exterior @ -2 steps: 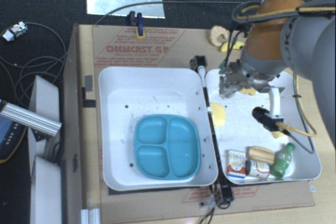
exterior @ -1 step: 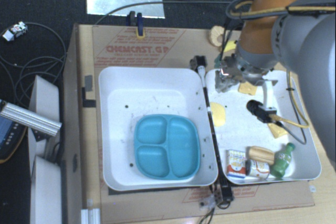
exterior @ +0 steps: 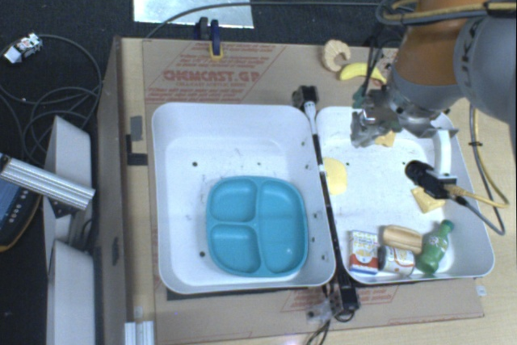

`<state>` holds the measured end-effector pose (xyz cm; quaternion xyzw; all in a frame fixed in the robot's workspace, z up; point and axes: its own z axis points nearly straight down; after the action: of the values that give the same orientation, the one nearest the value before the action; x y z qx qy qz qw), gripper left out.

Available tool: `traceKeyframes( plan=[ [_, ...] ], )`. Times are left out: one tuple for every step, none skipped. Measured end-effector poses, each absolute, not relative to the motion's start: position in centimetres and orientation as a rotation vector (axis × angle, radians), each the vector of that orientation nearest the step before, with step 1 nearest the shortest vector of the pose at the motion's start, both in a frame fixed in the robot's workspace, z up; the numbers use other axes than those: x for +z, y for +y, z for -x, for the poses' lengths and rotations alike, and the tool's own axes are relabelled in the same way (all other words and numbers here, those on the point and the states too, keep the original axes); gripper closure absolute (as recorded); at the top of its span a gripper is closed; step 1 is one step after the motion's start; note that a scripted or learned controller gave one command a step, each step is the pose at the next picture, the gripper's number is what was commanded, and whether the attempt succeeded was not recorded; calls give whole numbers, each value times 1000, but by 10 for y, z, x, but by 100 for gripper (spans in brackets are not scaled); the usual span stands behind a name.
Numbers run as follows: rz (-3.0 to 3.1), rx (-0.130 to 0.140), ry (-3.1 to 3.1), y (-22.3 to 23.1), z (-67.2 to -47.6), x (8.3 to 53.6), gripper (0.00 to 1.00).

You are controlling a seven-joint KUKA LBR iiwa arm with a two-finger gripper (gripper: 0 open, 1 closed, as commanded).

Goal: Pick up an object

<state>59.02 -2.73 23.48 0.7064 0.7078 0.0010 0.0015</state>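
Note:
My gripper (exterior: pixel 366 128) hangs over the back of the right bin (exterior: pixel 477 250), close to its far wall. A small yellow piece (exterior: pixel 387 140) lies just beside it on the bin floor. Further items in this bin are a pale yellow disc (exterior: pixel 334 177) by the left wall and a yellow wedge (exterior: pixel 429 201) at the right. Along the front edge are a tan bread roll (exterior: pixel 401 236), a green bottle (exterior: pixel 435 247), a small carton (exterior: pixel 364 248) and a can (exterior: pixel 396 259). I see nothing between the fingers.
The left bin (exterior: pixel 182 141) holds a blue divided plate (exterior: pixel 257 225). Behind the bins on the cardboard lie a banana (exterior: pixel 354 72) and a pale round thing (exterior: pixel 334 53). A black divider strip (exterior: pixel 319 174) runs between the bins.

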Motion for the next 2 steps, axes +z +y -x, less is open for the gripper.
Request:
traceKeyframes(
  plan=[
    [-2218,0,2220,-92,-567,244,100],
    [-2218,0,2226,-65,-572,188,100]
  ],
)
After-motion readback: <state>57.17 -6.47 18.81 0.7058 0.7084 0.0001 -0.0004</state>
